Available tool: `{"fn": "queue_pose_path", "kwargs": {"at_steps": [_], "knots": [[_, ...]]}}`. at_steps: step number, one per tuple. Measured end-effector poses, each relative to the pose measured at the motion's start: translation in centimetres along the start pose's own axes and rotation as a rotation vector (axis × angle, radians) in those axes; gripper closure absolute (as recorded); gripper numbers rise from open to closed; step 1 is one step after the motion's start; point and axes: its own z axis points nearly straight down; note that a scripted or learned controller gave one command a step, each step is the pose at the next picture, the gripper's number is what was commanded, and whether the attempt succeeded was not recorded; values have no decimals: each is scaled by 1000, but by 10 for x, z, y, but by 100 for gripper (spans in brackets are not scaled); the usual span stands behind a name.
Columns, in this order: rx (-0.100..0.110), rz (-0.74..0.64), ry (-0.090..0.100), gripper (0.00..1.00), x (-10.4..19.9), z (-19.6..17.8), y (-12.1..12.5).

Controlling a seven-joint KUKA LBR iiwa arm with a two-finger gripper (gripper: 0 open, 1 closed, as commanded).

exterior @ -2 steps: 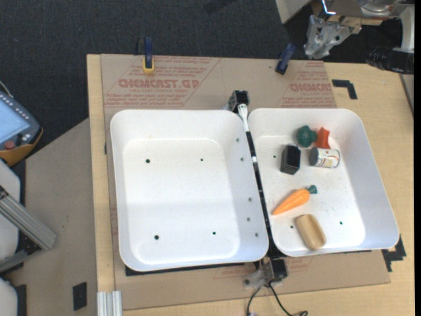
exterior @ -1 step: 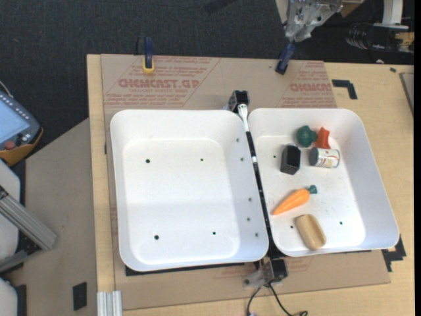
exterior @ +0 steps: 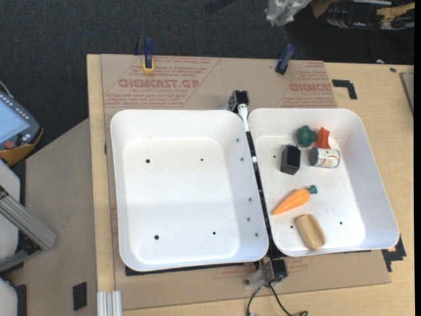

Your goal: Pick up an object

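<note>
Camera view: two shallow white bins sit side by side on a brown board, which blue clamps [exterior: 148, 54] pin to the bench at its far edge, presumably so nothing shifts when the arm pushes down. The left bin [exterior: 125, 176] has bare floor, while every candidate for picking lies in the right bin [exterior: 368, 170]. There, toward the far side, a dark green round object [exterior: 304, 135] touches an orange-red piece [exterior: 323, 137]; just near of them lie a small white can [exterior: 326, 158] on its side and a black block [exterior: 290, 159]. Nearer still, a toy carrot [exterior: 292, 201] lies slanted, and a tan bread-like block [exterior: 310, 232] rests close to the near wall. The items are mostly apart, which should leave room for fingers around the carrot or the tan block.

The gripper [exterior: 288, 5] hangs at the far edge of the picture, well beyond the bins and touching nothing. It is too blurred to tell how its jaws stand, and no object is seen in it.
</note>
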Motion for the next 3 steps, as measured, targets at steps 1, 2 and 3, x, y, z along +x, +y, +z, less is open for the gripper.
{"fn": "queue_pose_path", "kwargs": {"at_steps": [1, 2, 3], "knots": [[1, 1, 0, 100, 46, -33, 0], [4, 1, 0, 100, 83, -35, 0], [4, 2, 0, 100, 124, -35, 1]]}}
